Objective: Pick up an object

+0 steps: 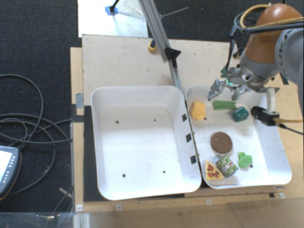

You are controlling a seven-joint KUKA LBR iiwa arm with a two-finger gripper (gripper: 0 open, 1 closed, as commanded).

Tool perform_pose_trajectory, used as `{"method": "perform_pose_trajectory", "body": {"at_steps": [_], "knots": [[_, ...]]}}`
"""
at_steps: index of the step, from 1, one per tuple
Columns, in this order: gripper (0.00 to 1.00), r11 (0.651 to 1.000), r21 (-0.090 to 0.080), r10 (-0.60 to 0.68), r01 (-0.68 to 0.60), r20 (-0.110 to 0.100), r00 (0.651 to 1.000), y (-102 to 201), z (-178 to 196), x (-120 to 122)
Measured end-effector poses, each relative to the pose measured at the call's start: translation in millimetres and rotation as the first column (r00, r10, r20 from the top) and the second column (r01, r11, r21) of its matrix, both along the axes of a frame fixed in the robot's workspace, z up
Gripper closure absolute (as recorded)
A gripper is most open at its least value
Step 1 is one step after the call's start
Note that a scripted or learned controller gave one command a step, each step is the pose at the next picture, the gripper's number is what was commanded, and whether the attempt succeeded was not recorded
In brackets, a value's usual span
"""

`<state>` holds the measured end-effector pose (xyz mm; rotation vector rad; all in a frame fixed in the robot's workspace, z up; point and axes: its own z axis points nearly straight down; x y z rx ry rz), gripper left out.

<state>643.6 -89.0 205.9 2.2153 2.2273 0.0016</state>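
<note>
Green and slim, the toy stick point(224, 105) lies flat at about twelve o'clock in the right bin point(281, 156), directly under the gripper point(223, 93), whose fingers hang spread and released, holding nothing. It looks light, stiff and smooth plastic, likely slippery, so a pinch across its narrow middle seems safest. A teal block point(240, 113) sits just beside its three o'clock end, crowding that side. At nine o'clock of the stick, a yellow wedge point(198, 110) rests apart.

Dark carpet floor point(38, 32), wood bench point(123, 63), black cables point(28, 122) at left, even overhead light
</note>
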Motion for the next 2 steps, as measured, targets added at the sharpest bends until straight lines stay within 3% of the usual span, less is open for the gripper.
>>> {"method": "perform_pose_trajectory", "body": {"at_steps": [1, 2], "knots": [[0.0, 1.0, 0.0, -0.003, 0.003, -0.006, 1.0, -1.9, -62.1, 1.3], [0.0, 1.0, 0.003, -0.004, 0.004, 0.002, 1.0, -0.6, -110.0, 3.4]]}}
